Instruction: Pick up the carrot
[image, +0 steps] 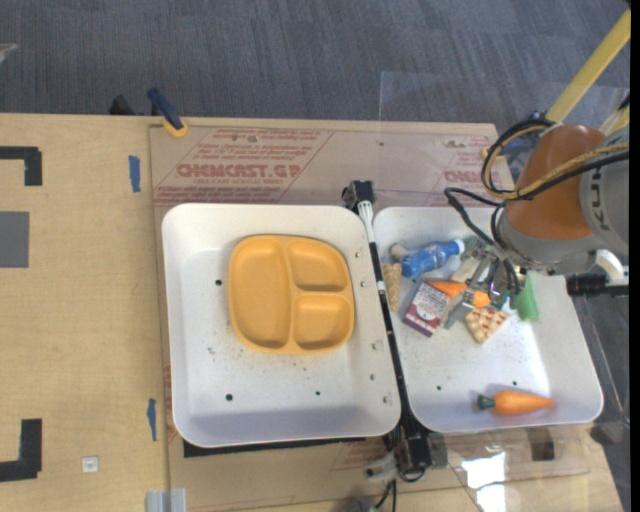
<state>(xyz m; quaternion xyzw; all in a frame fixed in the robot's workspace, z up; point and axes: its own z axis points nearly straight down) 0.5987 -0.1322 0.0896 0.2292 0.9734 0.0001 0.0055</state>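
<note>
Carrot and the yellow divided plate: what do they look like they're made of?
The carrot looks like moulded plastic, a toy: even orange body, smooth with a slight sheen, and a solid green stub at its left end. The yellow divided plate also looks like plastic, with a matte finish: uniform colour, softly rounded compartment walls. Neither can be confirmed by sight alone.

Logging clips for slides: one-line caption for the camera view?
Pincer over right bin's clutter; carrot lies apart near front edge; yellow tray in left bin.
</note>
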